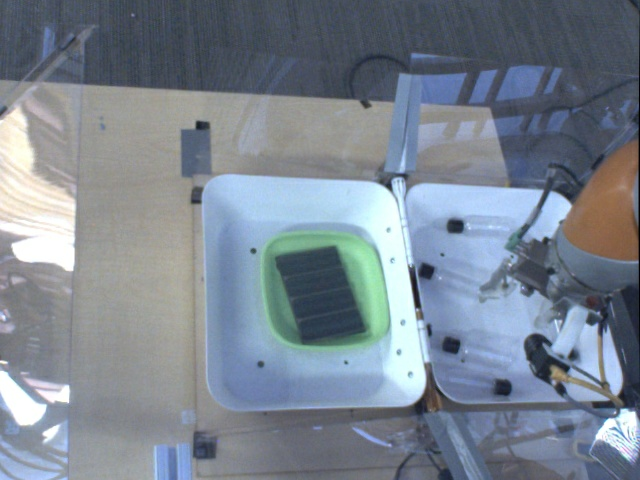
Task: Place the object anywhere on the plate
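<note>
Lying on green plate [372,290]: dark ridged block [319,294], apart from gripper [497,286].

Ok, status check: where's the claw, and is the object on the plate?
Claw over right bin, grip unclear. Dark ridged block lying on green plate, left bin. Small clear vials scattered in right bin.

left bin [230,368]: green plate [372,278] bearing dark ridged object [319,294] | right bin [470,388]: claw [497,286] above it
</note>
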Tool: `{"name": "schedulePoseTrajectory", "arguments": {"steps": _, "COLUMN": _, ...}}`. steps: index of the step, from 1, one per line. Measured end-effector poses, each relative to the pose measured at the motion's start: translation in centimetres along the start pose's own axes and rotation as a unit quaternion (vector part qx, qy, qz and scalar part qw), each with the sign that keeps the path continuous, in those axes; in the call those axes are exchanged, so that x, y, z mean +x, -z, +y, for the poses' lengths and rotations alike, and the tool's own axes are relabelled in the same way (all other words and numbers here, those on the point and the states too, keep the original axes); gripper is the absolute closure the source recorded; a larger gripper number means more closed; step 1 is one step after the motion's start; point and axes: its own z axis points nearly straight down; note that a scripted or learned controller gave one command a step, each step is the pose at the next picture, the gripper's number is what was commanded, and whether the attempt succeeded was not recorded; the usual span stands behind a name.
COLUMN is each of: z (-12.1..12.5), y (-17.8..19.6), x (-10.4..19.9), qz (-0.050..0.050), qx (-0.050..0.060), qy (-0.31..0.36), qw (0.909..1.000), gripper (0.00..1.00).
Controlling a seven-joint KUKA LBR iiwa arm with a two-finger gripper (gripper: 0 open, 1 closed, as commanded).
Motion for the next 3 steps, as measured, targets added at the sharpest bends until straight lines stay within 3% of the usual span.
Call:
{"name": "schedulePoseTrajectory", "arguments": {"steps": 1, "z": 3.2, "y": 2.3, "x": -5.2, "qz": 0.000, "qx": -0.002, "qy": 0.081, "qw": 0.9967, "gripper": 0.00}}
{"name": "schedulePoseTrajectory", "arguments": {"steps": 2, "z": 3.5, "y": 5.7, "x": -6.1, "qz": 0.000, "qx": -0.002, "qy": 0.078, "qw": 0.9969, "gripper": 0.00}}
{"name": "schedulePoseTrajectory", "arguments": {"steps": 3, "z": 3.7, "y": 6.8, "x": -6.0, "qz": 0.000, "qx": -0.005, "qy": 0.081, "qw": 0.9967, "gripper": 1.00}}
